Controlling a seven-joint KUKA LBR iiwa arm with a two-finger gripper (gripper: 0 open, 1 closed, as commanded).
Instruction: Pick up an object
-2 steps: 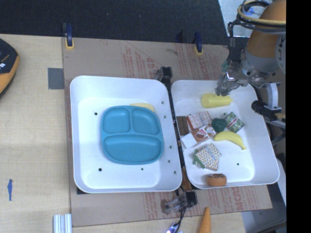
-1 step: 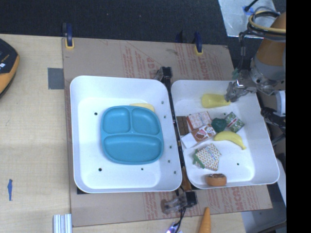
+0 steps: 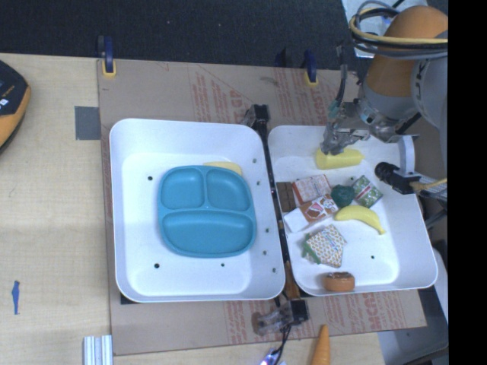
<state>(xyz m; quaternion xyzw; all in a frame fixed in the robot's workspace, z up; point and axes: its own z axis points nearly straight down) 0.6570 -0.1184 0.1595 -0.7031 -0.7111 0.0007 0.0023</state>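
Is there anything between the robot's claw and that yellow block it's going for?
Nothing visible is in the way. The gripper hangs right over the yellow block at the far end of the right bin. The banana and snack packets lie nearer the camera, apart from it.

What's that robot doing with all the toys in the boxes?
The robot arm reaches in over the right bin, and its gripper is down at a yellow block near the bin's far end. The block lies in the bin, not lifted. Nearby lie a banana, small packets and a brown bun. The left bin holds a blue divided plate.
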